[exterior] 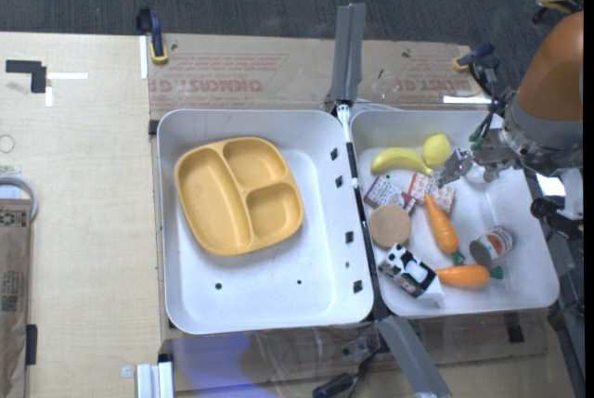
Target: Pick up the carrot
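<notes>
- Two shallow white bins sit side by side; the left bin carries a matte yellow plate with three compartments and rounded corners, lying toward its far-left corner.
- The right bin is crowded: a smooth curved banana and a round lemon near its far edge.
- Two carrots here! One tapered orange carrot lies slanted in the bin's middle; a second carrot lies flat near the near edge.
- A flat tan disc and a black-and-white carton sit by the left wall; a small can lies by the right.
- The metallic gripper hovers just beside the lemon, above the slanted carrot; open or pressed together, I cannot tell.
</notes>
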Motion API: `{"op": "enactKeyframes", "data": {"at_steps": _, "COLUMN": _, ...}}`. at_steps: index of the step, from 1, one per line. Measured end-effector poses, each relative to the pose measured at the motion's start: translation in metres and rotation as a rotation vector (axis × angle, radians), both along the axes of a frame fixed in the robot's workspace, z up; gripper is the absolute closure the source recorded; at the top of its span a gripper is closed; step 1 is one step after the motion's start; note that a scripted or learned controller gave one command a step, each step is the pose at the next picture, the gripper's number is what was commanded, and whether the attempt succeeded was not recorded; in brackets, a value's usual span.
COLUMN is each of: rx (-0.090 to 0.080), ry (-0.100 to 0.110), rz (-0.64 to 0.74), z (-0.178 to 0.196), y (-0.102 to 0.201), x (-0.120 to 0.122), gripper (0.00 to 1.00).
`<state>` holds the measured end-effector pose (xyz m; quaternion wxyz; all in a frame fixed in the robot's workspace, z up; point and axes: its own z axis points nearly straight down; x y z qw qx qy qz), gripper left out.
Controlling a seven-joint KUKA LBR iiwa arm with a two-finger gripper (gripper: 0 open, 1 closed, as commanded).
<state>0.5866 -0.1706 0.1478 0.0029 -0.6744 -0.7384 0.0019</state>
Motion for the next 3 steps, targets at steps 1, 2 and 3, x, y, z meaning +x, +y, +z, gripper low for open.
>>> {"op": "enactKeyframes", "data": {"at_steps": 1, "rx": 0.001, "ry": 0.0, "rz": 0.007, "z": -0.06, "y": 0.022, "x": -0.071, "gripper": 0.0}}
{"op": "enactKeyframes", "data": {"at_steps": 2, "rx": 0.002, "ry": 0.004, "rz": 0.005, "z": -0.054, "y": 0.021, "x": -0.071, "gripper": 1.0}}
{"op": "enactKeyframes", "data": {"at_steps": 3, "rx": -0.002, "ry": -0.002, "rz": 0.088, "z": 0.092, "y": 0.078, "x": -0.043, "gripper": 1.0}}
